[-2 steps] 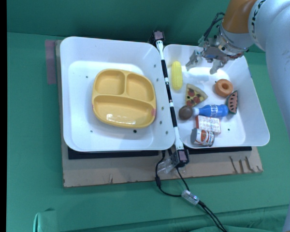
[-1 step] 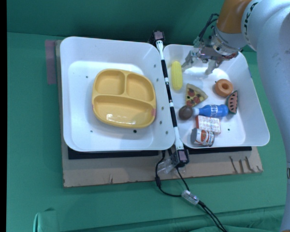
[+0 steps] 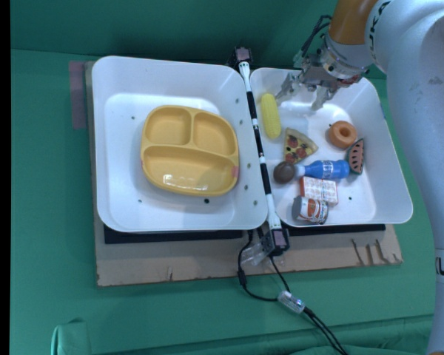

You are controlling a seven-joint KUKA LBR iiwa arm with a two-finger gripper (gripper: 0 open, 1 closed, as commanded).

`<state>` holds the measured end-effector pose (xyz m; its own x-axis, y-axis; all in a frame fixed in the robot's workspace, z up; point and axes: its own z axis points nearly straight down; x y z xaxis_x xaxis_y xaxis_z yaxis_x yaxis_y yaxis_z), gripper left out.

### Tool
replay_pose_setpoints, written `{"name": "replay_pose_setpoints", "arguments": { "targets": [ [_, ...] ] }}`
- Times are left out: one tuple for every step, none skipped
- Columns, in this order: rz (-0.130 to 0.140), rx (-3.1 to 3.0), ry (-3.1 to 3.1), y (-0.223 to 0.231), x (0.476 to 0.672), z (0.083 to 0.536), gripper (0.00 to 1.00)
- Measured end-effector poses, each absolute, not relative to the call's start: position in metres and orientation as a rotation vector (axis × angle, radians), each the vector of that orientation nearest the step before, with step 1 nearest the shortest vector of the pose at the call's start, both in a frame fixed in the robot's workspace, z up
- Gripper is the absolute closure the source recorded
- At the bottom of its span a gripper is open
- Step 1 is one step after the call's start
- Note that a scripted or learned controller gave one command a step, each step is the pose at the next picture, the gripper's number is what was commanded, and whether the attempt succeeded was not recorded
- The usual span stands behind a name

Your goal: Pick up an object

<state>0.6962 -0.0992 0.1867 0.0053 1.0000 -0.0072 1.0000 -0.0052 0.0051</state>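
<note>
Hand (image 3: 303,93) spread open and holding nothing above right bin (image 3: 388,157), cardboard sheet (image 3: 170,261) beneath, green cloth (image 3: 52,198) around

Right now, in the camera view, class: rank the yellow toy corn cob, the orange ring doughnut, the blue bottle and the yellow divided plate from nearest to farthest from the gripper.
1. Yellow toy corn cob, left of the gripper; orange ring doughnut, below-right: too close to call.
2. Blue bottle, lower in the right bin.
3. Yellow divided plate, in the left bin.

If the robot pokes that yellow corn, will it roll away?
Probably. The corn looks round and long like a log, lying flat in the right bin, so a sideways push may roll it. It seems hard, smooth plastic, likely light and a bit slippery.
</note>
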Motion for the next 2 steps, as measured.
{"name": "replay_pose_setpoints", "arguments": {
  "targets": [
    [-0.008,2.225,2.225,-0.1029,0.7003,0.1867,0.0],
    [-0.017,2.226,2.216,-0.0991,0.7001,0.1868,0.0]
  ]
}}
